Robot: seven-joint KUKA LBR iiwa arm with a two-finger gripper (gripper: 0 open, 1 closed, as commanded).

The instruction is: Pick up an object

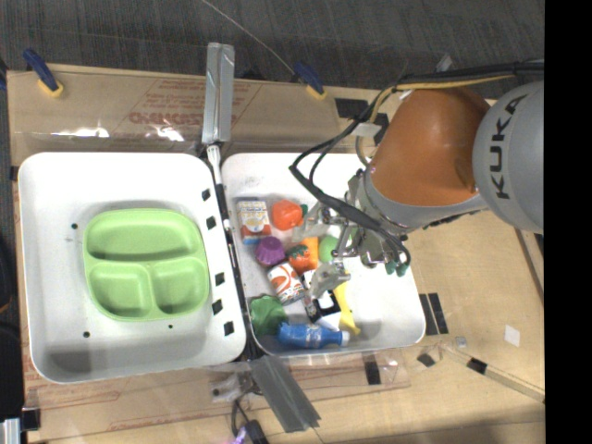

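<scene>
The candidate objects lie heaped in the right bin (407, 317), at the centre of the frame: a purple toy (270, 249), an orange toy (288, 215), a small printed packet (252, 216), a red-and-white can (286, 283), a green toy (266, 313), a blue bottle (310, 336) along the lower rim, and a yellow piece (344, 308). The pincer (326, 280) is lowered into this heap, just above the yellow piece and beside the can. Whether it is open, closed or gripping anything cannot be determined; the tips merge with the clutter. Judged from this, no object is lifted yet, so grasp and raise remain. The wrist and cables hide the bin's upper right portion. The left bin (37, 248) carries a green divided tray (143, 262). Both bins sit on the desk (481, 340).
</scene>
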